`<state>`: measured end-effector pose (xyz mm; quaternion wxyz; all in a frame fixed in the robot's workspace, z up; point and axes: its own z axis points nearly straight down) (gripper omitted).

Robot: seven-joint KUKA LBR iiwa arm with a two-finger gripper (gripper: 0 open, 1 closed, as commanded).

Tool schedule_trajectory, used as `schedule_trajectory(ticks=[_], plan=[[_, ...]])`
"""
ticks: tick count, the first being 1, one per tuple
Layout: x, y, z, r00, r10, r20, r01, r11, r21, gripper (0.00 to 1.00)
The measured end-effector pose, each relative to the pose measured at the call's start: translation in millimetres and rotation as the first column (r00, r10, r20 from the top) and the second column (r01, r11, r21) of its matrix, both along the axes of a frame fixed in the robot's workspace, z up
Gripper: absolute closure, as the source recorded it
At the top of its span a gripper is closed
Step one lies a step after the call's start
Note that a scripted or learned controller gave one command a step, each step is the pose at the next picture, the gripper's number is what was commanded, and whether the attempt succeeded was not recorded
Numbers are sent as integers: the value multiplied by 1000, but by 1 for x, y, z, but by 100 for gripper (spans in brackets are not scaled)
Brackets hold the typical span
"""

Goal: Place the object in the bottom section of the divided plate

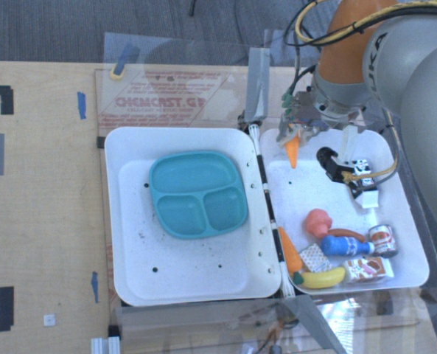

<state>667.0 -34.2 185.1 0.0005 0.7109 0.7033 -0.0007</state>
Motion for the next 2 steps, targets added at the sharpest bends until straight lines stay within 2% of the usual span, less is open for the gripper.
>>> schedule_trajectory(ticks=[1, 2], plan=[[0, 70, 0, 1000, 11, 0, -11, 1000, 1, 100], [0, 70, 0, 1000, 12, 0, -12, 1000, 1, 0]])
